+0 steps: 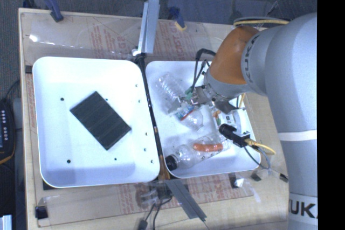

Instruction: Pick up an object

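While claw [190, 98] hangs over right bin [161, 70], bottle [171, 89] beside

One camera sits high above the bench [81, 35] and looks down at a slant on both white bins [48, 116], far enough to see the floor past them, with the arm [280, 62] coming in from the right.
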